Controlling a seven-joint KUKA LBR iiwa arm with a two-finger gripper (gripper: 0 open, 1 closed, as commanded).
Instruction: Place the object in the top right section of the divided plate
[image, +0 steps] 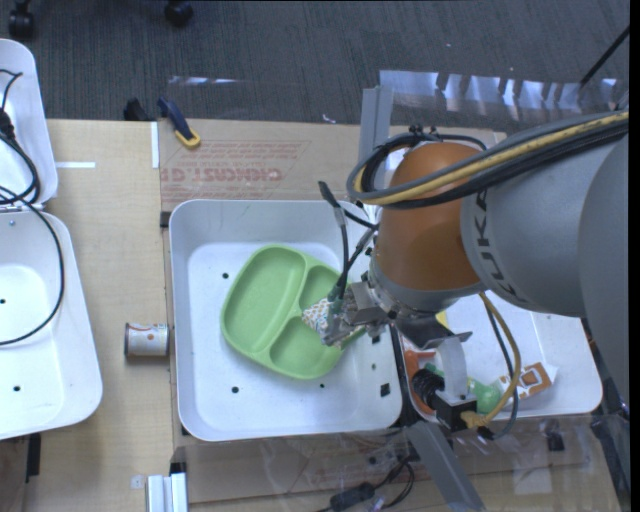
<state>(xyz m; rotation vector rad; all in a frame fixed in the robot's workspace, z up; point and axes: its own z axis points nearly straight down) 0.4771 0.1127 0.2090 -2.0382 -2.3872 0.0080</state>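
A grey KUKA arm with a broad orange band above its wrist (430, 225) reaches in from the right over a pale wooden worktop (110, 230) that carries two shallow white plastic bins. The arm's two-finger hand (340, 322) hangs low over the left white bin (200, 400), at the right edge of a light green divided plastic plate (265, 305) lying near the bin's centre. Just at the hand's tip sits a small white object with a speckled, multicoloured pattern (318, 314), resting at the plate's right side where the raised dividers meet; which section it lies in cannot be told from this angle. The object touches or nearly touches the hand, but whether it sits between the fingers is hidden by the metal parts and cables around the wrist, and whether the hand is spread or pressed together cannot be told. Black cables (345, 240) loop down from the wrist across the bin's upper right corner. The right white bin (560, 400), largely covered by the arm, holds a cluster of items at its near edge, among them a green rounded piece (487, 396) and an orange and white packet (535, 380). On the worktop left of the bins lies a small silver cylinder with an orange end (146, 340), and a blue and yellow clamp (178, 122) rests near the worktop's far edge, beside a flat brown cardboard sheet with red lettering (250, 170).
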